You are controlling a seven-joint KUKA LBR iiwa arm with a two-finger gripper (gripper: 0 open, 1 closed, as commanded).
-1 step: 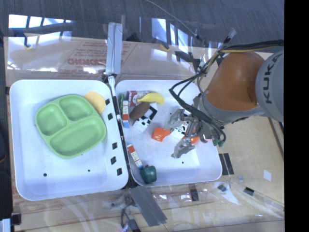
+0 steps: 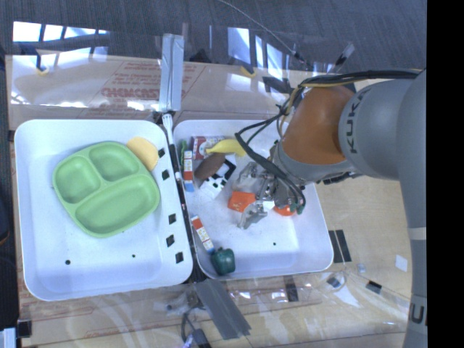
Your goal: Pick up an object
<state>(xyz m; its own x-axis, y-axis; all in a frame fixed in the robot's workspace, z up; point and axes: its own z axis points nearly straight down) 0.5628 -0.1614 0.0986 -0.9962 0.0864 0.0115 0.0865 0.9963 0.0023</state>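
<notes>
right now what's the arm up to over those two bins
The grey and orange arm reaches into the right bin, its end effector low over an orange object near the bin's middle. Whether it has hold of that object can't be told. Around it lie a banana, a dark green object at the front edge and small packets along the divider. The left bin holds a green divided plate with a yellow piece beside it.
</notes>
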